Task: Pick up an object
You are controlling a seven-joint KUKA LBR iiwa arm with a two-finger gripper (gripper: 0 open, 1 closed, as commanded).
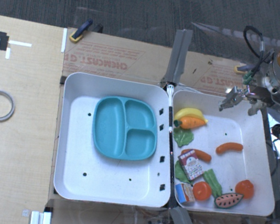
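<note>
The gripper (242, 100) hangs at the upper right of the frame, above the far rim of the right bin (263, 135), fingers spread and empty. Below it, mid-bin, lies a sausage (229, 147); it looks light, smooth and perhaps slippery, best pinched across its middle.

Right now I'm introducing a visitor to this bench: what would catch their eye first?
Probably the blue divided plate, lying alone in the left bin. Next, the bright toy food scattered across the right bin: a banana and carrot near its back-left corner, a watermelon slice at the front. The hand hangs over that bin's back edge.
</note>
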